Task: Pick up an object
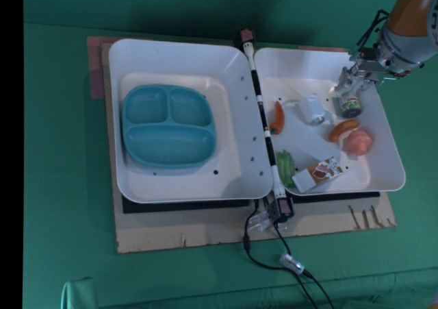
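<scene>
The gripper (349, 88) hangs low over the far right corner of the right bin (387, 164), right above a small jar (350, 105) with a green label. Whether the gripper is apart or together, I cannot tell; the wrist hardware hides that, and nothing is seen to be held.

The task names no one thing, so any item in this bin could serve. The jar is the nearest candidate, sitting just below the gripper. Just beside it lie an orange sausage (342, 129) and a pink lump (358, 142), which touch or nearly touch each other. A white cup (313, 109) lies on its side nearer the middle, a red chili (277, 117) sits by the divider (263, 122), and a green pod (286, 166) and a juice carton (319, 172) rest near the front edge. The left bin (137, 54) holds a blue plate (168, 126).

The risks, as I judge them: the jar looks round and small, so an off-centre close could squirt it sideways or tip it into the sausage. The bin wall rises close behind, and a descent slightly too far back could catch the rim. A close that also takes in the sausage could give a weak, slanted hold that slips on the lift.
</scene>
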